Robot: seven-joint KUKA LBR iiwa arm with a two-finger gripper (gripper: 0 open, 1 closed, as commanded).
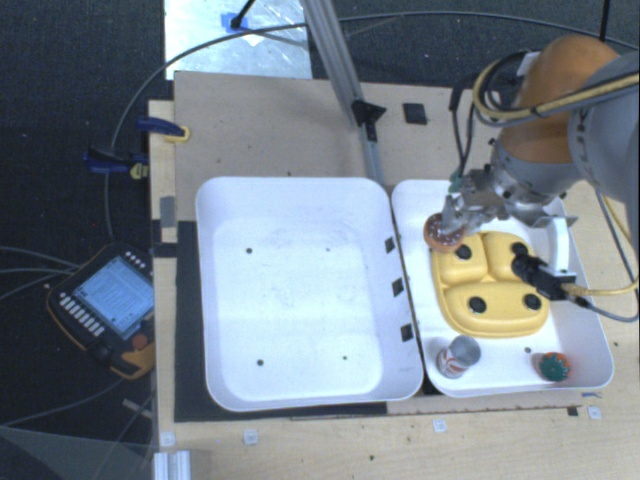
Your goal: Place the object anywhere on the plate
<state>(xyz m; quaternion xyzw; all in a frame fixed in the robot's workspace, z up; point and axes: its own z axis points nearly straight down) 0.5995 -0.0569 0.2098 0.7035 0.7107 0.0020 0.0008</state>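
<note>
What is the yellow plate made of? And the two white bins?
The yellow plate looks like moulded plastic: one even colour, rounded edges, a soft shine, with sunken compartments. The white bins also look like plastic, smooth and faintly glossy, with rounded corners and thin raised rims. Neither can be confirmed from the look alone.

Arm reached in from right over right bin (600,363). Gripper (447,222) hung at yellow sectioned plate's (492,290) far-left corner, touching small brown round object (438,234). Small cup (459,355) and green-orange ball (553,366) lay near front wall. Left bin (230,218) beside it. Handheld pendant (105,303) lay left of bench.
</note>
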